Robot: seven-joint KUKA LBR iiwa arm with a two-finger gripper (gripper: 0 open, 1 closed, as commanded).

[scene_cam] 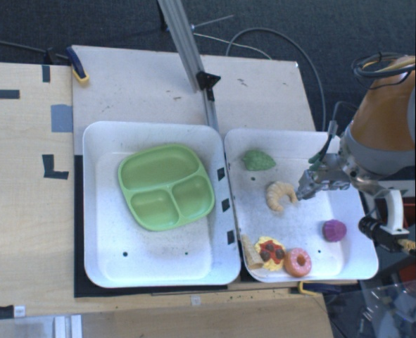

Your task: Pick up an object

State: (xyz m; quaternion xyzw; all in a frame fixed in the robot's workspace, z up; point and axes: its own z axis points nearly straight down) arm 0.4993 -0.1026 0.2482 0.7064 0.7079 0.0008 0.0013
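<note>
no readable text, labels, brands or numbers on bins, bench, arm

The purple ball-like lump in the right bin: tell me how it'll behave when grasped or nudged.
The purple ball-like lump looks rounded, so a nudge would probably roll it across the right bin's white floor. Its small size suggests it is light. With open floor around it, it may skid away from the gripper rather than stay put.

Arm reaching in from the right, hand low.
The hand (307, 186) points leftward at the end of the grey wrist, the orange band bulking behind it.
</note>
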